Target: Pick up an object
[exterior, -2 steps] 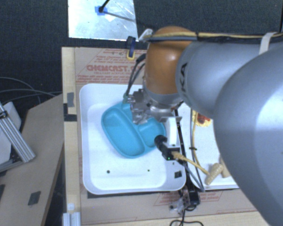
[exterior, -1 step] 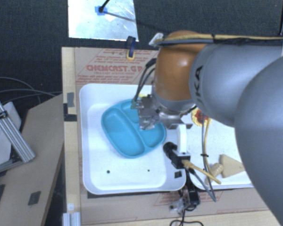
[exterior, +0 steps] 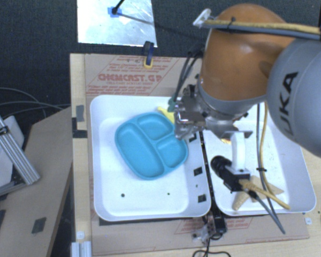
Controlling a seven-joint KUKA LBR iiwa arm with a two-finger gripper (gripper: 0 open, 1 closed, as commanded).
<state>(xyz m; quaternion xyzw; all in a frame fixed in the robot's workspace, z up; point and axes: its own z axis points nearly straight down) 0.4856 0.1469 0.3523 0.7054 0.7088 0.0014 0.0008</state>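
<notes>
A blue divided plate (exterior: 148, 148) lies tilted in the left bin (exterior: 144, 205). A small yellow object (exterior: 163, 112) peeks out behind the plate's far right edge. My gripper (exterior: 182, 126) hangs over the plate's upper right rim, close to the divider between the bins, and the wrist hides its tip. A tan star-shaped object (exterior: 245, 195) lies near the front of the right bin (exterior: 302, 189), partly under the arm's cables.
The big orange and grey arm body (exterior: 246, 63) covers most of the right bin's far half. Cardboard (exterior: 128, 79) lies beneath both bins. A shiny sheet (exterior: 115, 15) sits beyond the bench, and a metal frame (exterior: 10, 149) stands at the left.
</notes>
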